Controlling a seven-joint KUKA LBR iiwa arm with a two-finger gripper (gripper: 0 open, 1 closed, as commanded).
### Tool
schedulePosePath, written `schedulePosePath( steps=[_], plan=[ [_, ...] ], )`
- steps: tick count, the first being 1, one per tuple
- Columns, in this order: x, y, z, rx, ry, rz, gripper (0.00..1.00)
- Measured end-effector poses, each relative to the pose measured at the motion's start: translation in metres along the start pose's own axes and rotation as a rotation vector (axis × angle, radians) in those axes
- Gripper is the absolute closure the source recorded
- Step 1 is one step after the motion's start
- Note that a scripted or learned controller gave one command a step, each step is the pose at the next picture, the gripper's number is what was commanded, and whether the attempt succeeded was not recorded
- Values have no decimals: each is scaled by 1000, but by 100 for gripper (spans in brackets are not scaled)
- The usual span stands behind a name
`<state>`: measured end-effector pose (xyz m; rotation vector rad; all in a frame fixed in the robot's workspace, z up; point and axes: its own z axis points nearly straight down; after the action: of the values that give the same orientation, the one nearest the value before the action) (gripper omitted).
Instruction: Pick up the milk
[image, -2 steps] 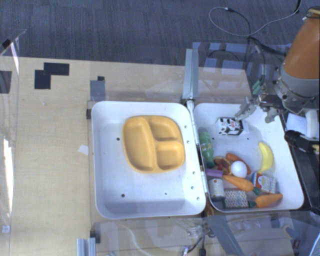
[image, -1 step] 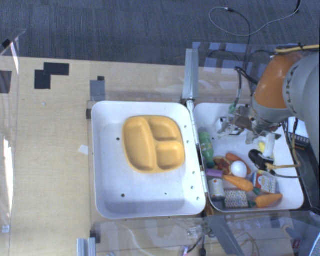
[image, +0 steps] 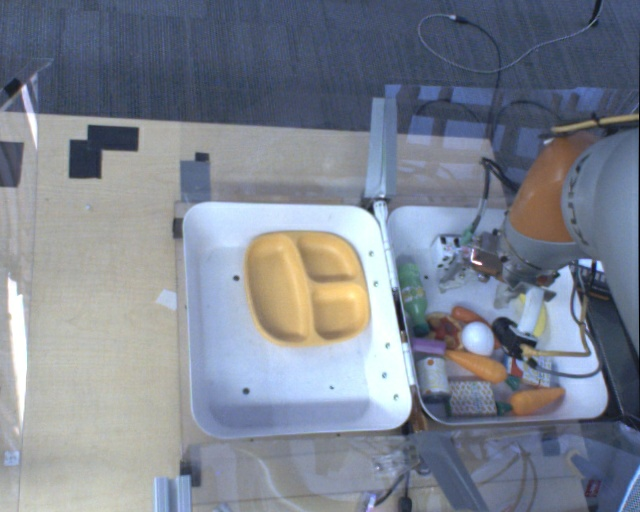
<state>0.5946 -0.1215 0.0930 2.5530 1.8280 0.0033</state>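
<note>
The grey arm with its orange band (image: 548, 190) reaches in from the right over the right bin (image: 420, 225). My gripper (image: 455, 262) hangs over the bin's upper middle, above bare white floor, with nothing visibly in it. A white boxy item (image: 531, 301), possibly the milk, lies just under the wrist to the gripper's right, partly hidden by the arm. I cannot tell for certain that it is the milk.
The right bin's lower half holds a green bottle (image: 410, 280), a white egg (image: 478, 338), two carrots (image: 478, 366), a small can (image: 433, 375), a sponge (image: 471, 398) and a banana (image: 541, 322). A yellow divided plate (image: 305, 286) lies in the left bin (image: 215, 330).
</note>
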Motion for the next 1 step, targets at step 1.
schedulePosePath(
  steps=[1],
  plan=[
    [-60,53,6,-4,-1,-111,0]
  ],
)
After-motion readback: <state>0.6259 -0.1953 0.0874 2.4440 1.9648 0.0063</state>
